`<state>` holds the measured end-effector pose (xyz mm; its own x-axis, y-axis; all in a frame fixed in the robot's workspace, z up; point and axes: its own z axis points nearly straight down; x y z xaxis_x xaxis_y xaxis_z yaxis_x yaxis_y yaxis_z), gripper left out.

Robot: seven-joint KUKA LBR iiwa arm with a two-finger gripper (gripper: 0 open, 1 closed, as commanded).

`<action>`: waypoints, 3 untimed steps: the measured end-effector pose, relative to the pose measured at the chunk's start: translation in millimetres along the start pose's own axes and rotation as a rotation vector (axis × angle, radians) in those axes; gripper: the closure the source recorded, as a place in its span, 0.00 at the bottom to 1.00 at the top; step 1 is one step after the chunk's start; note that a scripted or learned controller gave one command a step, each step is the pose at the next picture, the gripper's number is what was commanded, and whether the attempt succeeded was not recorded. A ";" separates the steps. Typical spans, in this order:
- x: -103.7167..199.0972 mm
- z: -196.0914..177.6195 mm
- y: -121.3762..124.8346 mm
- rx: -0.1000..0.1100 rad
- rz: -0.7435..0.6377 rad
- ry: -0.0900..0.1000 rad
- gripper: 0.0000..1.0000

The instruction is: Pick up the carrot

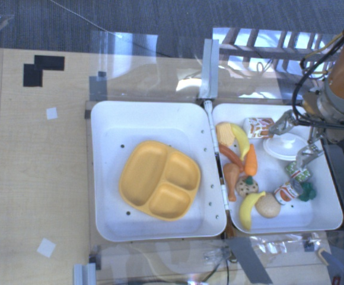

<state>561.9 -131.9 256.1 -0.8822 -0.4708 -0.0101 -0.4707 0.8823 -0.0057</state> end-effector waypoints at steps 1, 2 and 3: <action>-11.2 139.8 24.1 -0.008 0.127 0.008 0.00; -17.0 156.1 40.5 0.015 0.145 -0.019 0.00; -21.2 142.3 40.4 0.018 0.139 -0.027 1.00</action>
<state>563.3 -86.3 113.8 -0.9383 -0.3437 -0.0389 -0.3431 0.9391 -0.0206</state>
